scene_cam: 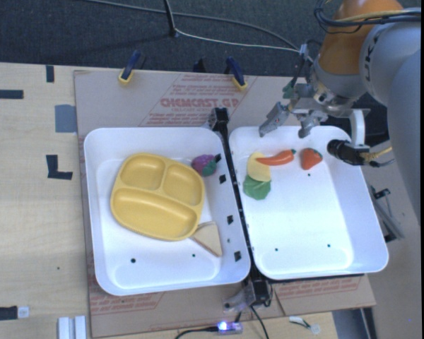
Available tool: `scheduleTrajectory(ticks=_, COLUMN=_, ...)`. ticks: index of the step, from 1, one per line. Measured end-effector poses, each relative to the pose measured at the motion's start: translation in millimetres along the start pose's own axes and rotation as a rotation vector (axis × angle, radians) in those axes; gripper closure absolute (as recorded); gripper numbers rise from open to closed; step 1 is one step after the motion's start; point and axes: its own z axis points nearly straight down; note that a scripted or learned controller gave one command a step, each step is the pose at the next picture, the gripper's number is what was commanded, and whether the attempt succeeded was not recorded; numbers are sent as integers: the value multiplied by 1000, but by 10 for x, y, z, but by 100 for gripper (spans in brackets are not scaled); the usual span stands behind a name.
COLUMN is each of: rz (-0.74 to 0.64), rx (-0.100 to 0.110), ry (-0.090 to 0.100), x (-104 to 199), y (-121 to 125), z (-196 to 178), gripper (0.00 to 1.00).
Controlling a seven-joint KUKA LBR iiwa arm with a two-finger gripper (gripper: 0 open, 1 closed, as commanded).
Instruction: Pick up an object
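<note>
Gripper point(290, 121) with fingers spread apart, nothing between them, poised over the 12 o'clock rim of the right bin point(353, 253). Just at its 6 o'clock, orange chili point(277, 158) beside red piece point(310, 158); at 7 o'clock, yellow piece point(258, 167) touching green piece point(256, 187). In the left bin point(102, 260), at 9 o'clock: yellow divided tray point(157, 195), purple grapes point(205, 164), tan wedge point(209, 239).

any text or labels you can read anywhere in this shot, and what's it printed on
"CHEMCAST GP": red print, repeated in slanted rows on the brown sheet under the two white bins; my best reading, since the letters are faint.
Smaller red print beneath that wording: too blurred to read.
Nothing readable on the yellow tray or the toy foods.
</note>
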Motion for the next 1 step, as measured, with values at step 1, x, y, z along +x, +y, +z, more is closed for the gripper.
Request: scheduleTrajectory(ticks=1, rz=0, rx=0, ry=0, x=0, y=0, z=0, gripper=0)
